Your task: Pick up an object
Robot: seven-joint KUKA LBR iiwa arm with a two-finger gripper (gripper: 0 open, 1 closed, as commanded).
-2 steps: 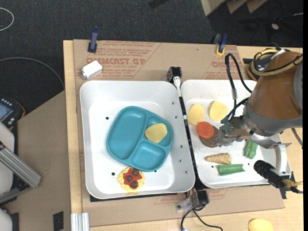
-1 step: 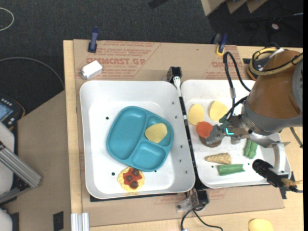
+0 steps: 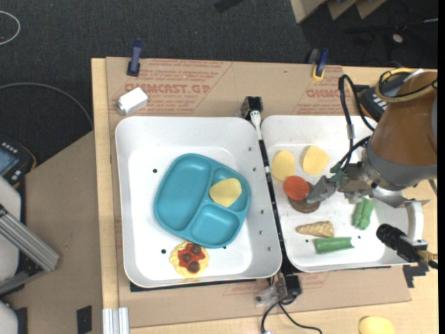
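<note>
My gripper (image 3: 318, 192) hangs low over the middle of the right bin (image 3: 299, 263), reaching in from the right. Its tip is right beside a red round piece (image 3: 296, 185) that rests against a brown piece (image 3: 302, 204). Nothing can be seen held in it. Two yellow round pieces (image 3: 284, 164) (image 3: 315, 160) lie just behind. A tan wedge (image 3: 315, 228) and a green stick (image 3: 332, 243) lie in front, and another green piece (image 3: 361, 213) sits partly under the wrist.
The left bin (image 3: 132, 186) holds a blue divided plate (image 3: 191, 207) with a yellow piece (image 3: 226, 192) in it, and a small pizza-like toy (image 3: 188, 257) near the front. A white block (image 3: 132, 101) lies on the cardboard behind.
</note>
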